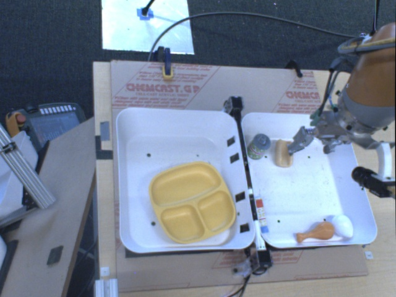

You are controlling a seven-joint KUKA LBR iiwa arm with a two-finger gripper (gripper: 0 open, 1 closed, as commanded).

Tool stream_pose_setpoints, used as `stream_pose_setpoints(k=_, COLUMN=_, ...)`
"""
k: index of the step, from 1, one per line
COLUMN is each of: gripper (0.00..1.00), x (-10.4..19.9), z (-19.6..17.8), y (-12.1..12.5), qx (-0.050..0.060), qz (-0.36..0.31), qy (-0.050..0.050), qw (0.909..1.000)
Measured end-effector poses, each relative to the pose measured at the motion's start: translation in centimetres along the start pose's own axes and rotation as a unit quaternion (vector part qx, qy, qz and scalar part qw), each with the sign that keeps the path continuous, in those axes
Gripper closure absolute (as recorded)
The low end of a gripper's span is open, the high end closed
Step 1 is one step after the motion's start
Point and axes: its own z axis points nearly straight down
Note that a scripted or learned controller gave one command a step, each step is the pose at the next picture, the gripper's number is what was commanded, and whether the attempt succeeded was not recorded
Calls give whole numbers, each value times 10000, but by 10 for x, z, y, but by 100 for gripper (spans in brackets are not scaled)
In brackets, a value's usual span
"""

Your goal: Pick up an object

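Over the right bin: I see the hand [301, 142] low above the bin's back part, reaching in from the right at the end of the grey arm [346, 125] with its orange band [374, 60].
Hand state: I cannot tell whether it is wide or narrow; from my view the tip is a small grey blur against the white floor, and I see nothing gripped in it.
Nearest thing: a tan block [283, 153] lies just beside the hand's tip, on its left; I cannot tell whether they touch.
Can: a small grey-green can [258, 146] stands near the divider at the back left of the right bin [309, 228], just beside the tan block.
Front corner: an orange toy drumstick [314, 232] lies along the front wall of the right bin, with a white egg [342, 226] touching its thick end, towards the right corner.
Left bin: I see a yellow tray [192, 200] with three compartments lying flat in the front half of the left bin [142, 166], turned at a slant, well apart from the hand.
Bench: both bins sit side by side on a brown board with red print [162, 87], over the bench [101, 85].
Far back: a shiny square sheet [146, 17] lies on the dark floor behind the bench.
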Motion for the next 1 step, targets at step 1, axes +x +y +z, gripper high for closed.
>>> stream_pose_setpoints(k=1, gripper=0, x=0, z=-5, y=2, qx=-49, qz=-9, qy=-6, qw=10000)
